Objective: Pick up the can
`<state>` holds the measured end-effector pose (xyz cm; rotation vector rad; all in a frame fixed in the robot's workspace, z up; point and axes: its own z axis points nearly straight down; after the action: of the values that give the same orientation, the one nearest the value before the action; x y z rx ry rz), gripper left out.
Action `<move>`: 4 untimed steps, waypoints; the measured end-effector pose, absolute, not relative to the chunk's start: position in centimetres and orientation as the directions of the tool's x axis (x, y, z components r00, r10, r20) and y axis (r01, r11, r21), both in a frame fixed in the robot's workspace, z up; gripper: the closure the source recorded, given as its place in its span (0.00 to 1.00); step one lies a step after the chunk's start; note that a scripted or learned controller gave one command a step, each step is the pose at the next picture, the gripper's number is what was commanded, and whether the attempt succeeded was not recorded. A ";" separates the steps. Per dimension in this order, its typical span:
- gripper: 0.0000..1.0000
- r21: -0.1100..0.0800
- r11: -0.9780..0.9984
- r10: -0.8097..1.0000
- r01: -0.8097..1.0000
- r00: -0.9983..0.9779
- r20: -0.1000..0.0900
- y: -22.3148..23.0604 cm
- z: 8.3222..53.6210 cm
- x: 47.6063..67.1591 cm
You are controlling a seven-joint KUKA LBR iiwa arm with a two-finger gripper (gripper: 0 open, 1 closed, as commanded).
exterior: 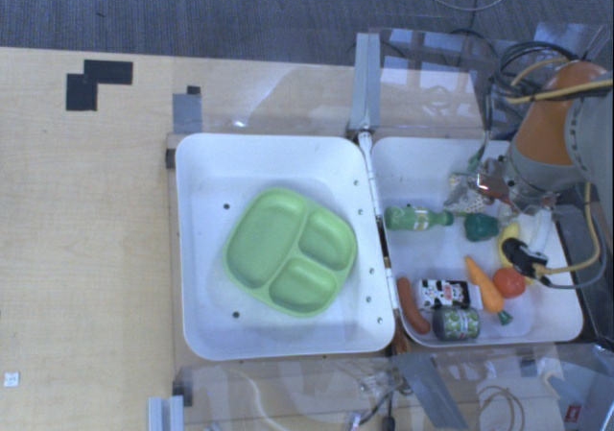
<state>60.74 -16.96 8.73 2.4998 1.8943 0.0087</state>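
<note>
The can (456, 323) is dark green with a pale label and lies on its side at the front edge of the right bin (422, 165). My gripper (477, 190) hangs over the back half of that bin, well behind the can and apart from it. It sits just above a green bottle (417, 219) and a small dark green item (481, 226). The grey arm with its orange band (554, 122) comes in from the right.
Around the can lie a black-and-white carton (444, 293), a red sausage (413, 305), a carrot (484, 283) and a red tomato (509, 282). A black cable loops by the right wall. The left bin (201, 227) holds a green divided plate (291, 251).
</note>
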 end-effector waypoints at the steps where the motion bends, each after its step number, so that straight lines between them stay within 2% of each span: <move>1: 0.00 -0.008 -0.449 0.894 0.893 0.449 -0.001 -18.0 8.5 66.9; 2: 0.00 0.005 -0.557 0.831 0.830 0.557 0.003 -13.9 8.7 61.8; 3: 1.00 0.007 -0.554 0.832 0.832 0.554 0.006 -13.8 9.8 62.0; 4: 1.00 0.002 -0.452 0.892 0.892 0.452 0.002 -3.8 18.5 66.2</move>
<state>66.25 -3.83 18.48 2.6768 1.6435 0.0036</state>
